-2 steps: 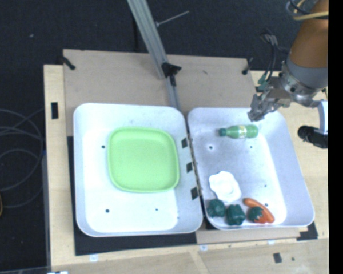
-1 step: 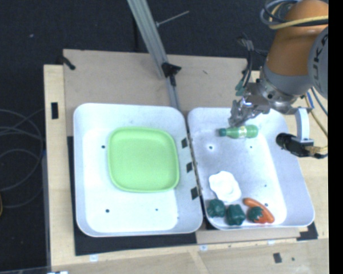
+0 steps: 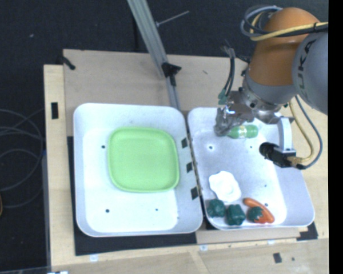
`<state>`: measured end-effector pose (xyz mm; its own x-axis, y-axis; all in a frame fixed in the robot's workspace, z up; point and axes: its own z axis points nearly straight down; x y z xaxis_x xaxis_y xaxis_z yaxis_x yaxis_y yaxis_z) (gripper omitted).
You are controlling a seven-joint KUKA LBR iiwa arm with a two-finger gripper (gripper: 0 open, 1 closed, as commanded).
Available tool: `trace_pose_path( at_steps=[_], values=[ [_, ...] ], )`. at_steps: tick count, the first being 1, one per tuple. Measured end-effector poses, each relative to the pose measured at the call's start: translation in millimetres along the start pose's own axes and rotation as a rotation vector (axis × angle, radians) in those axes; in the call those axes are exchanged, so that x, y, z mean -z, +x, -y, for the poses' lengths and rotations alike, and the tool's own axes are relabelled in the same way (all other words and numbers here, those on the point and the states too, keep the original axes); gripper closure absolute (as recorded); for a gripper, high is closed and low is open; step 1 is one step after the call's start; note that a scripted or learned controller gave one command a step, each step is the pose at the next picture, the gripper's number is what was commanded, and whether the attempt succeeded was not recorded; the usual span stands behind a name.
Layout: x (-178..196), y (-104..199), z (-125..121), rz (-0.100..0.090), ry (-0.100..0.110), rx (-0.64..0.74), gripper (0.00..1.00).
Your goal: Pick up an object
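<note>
My gripper point(image 3: 223, 124) hangs low over the far left part of the right bin point(image 3: 291, 193). A small pale green and white object point(image 3: 244, 132) lies right beside it on the right, touching or nearly touching it; whether it is held cannot be made out. Toward the front of this bin lie a white lumpy object point(image 3: 224, 186), two dark green pieces point(image 3: 216, 208) point(image 3: 235, 214) and an orange and red piece point(image 3: 258, 210).
A light green square plate point(image 3: 143, 158) lies in the left bin point(image 3: 88, 170). A grey pole point(image 3: 151, 36) slants up from between the bins at the back. A black fitting with cables point(image 3: 277, 153) on the arm hangs above the right bin's right half.
</note>
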<state>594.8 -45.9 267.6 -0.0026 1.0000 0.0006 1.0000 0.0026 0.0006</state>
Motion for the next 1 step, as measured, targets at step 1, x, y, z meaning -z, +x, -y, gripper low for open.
trace_pose_path(
  at_steps=[1],
  values=[
    [5.0,50.9,12.4,0.0,-0.001,0.001,1.0]
  ],
)
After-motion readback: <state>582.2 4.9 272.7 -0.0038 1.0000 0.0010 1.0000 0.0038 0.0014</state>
